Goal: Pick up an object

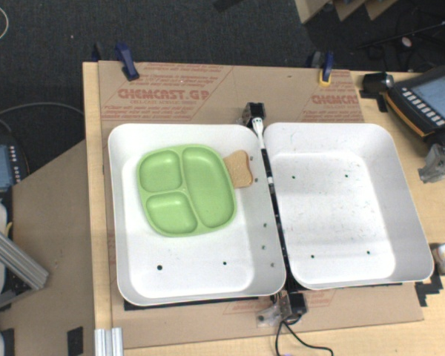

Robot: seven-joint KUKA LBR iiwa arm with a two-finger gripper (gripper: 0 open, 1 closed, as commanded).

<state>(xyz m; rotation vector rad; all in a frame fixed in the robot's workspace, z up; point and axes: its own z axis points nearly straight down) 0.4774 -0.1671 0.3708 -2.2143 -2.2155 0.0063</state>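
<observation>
Lying in the left bin [133,273], a green divided plate [185,190] and a tan sponge-like piece [239,168] touching its right edge both sit ungrasped. Pickup judged not begun; approach, grasp and lift all remain. Gripper state: cannot tell.

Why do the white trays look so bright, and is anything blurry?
In the camera view, overhead light washes out the left bin and right bin, hiding surface detail; the green plate and tan sponge beside it look slightly soft-edged; the dark floor at the top stays dim.
</observation>
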